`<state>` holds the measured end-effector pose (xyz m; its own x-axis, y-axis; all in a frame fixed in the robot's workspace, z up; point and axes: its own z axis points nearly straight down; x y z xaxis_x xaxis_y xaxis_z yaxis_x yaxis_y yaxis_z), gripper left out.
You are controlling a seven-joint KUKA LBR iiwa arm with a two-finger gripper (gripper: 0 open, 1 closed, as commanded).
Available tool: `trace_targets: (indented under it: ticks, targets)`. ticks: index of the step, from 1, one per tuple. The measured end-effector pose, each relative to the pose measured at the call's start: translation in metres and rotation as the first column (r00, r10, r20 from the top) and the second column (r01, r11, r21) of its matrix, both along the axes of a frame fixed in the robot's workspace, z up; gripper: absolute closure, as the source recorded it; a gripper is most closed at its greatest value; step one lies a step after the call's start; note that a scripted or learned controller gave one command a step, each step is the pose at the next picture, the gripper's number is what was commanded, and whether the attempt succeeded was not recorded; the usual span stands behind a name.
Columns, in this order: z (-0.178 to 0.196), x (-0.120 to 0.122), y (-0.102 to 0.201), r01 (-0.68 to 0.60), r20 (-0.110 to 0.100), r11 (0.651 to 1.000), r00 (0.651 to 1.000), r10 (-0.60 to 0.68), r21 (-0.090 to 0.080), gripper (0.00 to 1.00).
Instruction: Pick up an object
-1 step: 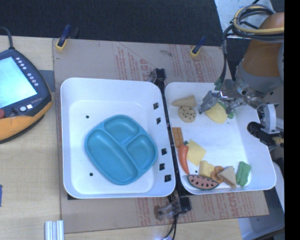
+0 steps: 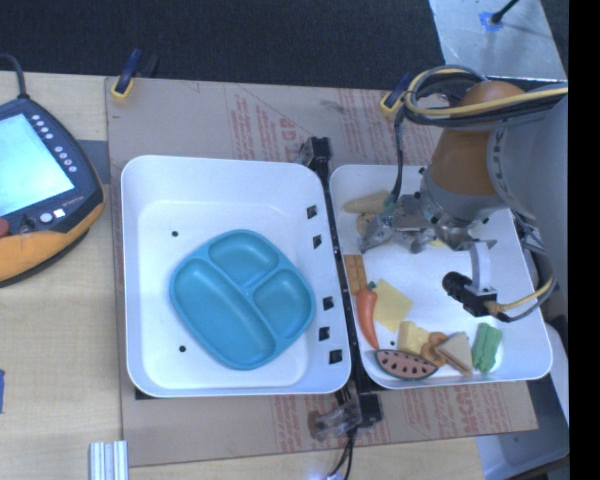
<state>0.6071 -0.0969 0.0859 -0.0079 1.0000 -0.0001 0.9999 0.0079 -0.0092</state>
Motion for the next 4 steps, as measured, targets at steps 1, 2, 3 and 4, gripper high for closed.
trace_targets:
  ticks: [1,2,3,4]
  targets:
    - [0.011,0.046,0.005,0.002,0.012,1.0,1.0,-0.002,0.0,0.0]
    - [0.024,0.045,0.003,0.0,0.01,1.0,1.0,0.0,-0.002,1.0]
    - [0.023,0.045,0.003,-0.001,0.009,1.0,1.0,0.001,-0.002,0.0]
    - [0.006,0.049,0.005,0.001,0.006,1.0,1.0,-0.001,-0.001,0.0]
